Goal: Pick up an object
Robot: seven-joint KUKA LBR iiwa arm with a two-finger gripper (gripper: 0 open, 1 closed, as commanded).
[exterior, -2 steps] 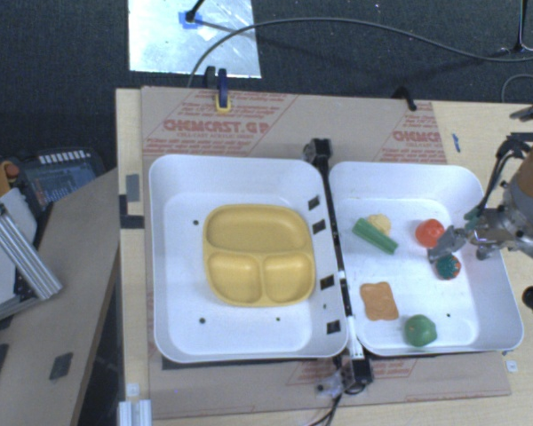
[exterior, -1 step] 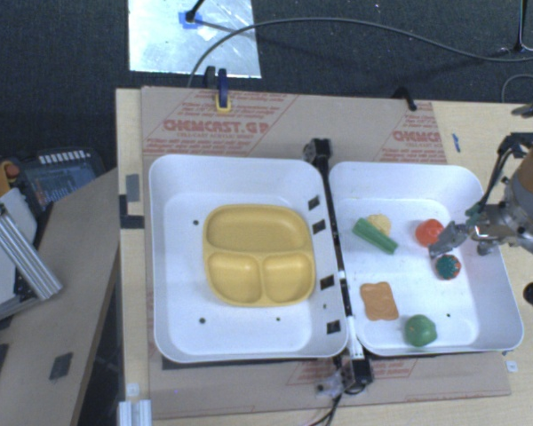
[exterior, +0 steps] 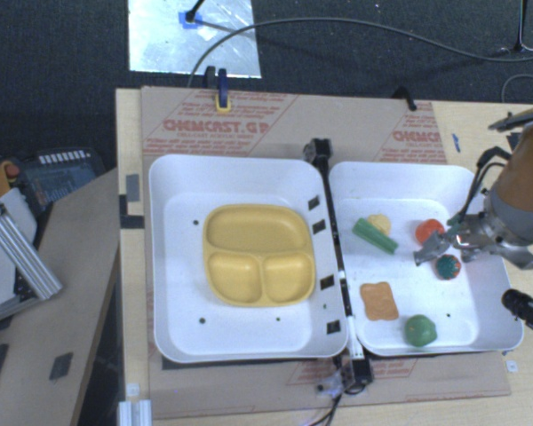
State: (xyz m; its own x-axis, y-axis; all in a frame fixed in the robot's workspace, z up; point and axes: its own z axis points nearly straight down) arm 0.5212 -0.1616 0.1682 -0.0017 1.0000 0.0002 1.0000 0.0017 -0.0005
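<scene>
The red ball (exterior: pixel 429 231) lies in the right bin (exterior: pixel 400 177), just beside the fingers (exterior: pixel 440 247), whose opening I cannot tell. A teal ball (exterior: pixel 448 267) sits below them. A yellow tray (exterior: pixel 253 254) fills the left bin (exterior: pixel 178 238).

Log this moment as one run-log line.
arm: in from right over right bin | pincer: low between red piece and teal ball | held: nothing seen | left bin: yellow tray
</scene>
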